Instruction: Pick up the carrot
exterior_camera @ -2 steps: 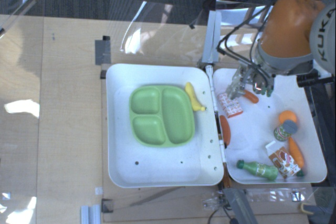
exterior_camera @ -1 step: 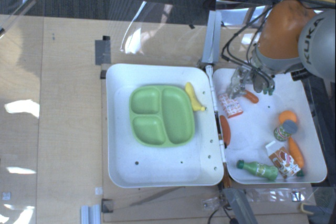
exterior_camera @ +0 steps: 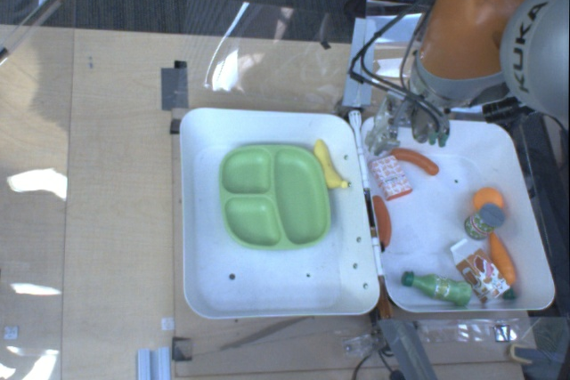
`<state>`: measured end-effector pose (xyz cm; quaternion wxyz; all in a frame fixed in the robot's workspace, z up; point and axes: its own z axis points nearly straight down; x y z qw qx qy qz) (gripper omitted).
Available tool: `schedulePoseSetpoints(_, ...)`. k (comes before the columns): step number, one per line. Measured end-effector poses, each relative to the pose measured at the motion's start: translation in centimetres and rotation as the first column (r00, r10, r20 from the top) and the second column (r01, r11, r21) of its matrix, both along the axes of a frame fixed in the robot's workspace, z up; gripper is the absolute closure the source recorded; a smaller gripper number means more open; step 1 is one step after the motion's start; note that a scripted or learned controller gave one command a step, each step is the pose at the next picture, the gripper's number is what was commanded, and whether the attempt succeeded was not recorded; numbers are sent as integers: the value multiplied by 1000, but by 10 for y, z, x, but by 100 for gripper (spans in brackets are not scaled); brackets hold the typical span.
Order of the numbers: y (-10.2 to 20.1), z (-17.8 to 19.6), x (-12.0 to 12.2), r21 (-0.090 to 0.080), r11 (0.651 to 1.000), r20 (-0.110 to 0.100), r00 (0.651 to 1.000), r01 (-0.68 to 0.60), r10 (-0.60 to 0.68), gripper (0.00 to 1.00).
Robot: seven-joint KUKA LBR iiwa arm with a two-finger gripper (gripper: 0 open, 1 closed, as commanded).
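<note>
The carrot (exterior_camera: 503, 258) is a short orange stick lying near the front right corner of the right bin (exterior_camera: 525, 169), beside a red-brown snack packet (exterior_camera: 482, 273). My gripper (exterior_camera: 405, 127) hangs over the back left corner of that bin, far from the carrot, just above a red-and-white packet (exterior_camera: 390, 176) and a red sausage (exterior_camera: 415, 160). Nothing shows in its grasp.
Also in the right bin are an orange (exterior_camera: 488, 197), a small can (exterior_camera: 481, 223), a green bottle (exterior_camera: 436, 287) and a second sausage (exterior_camera: 383, 222) by the left wall. The left bin (exterior_camera: 200, 280) holds a green divided plate (exterior_camera: 274, 196) and a banana (exterior_camera: 329, 166).
</note>
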<state>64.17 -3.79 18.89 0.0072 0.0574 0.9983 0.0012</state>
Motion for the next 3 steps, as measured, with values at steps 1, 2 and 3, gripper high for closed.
schedulePoseSetpoints(1,2,13,3,2,1000,12,1000,-1,1,100)
schedulePoseSetpoints(2,4,26,6,4,1000,25,1000,-2,2,100)
schedulePoseSetpoints(3,-48,-41,-28,-3,981,-4,981,-193,193,100)
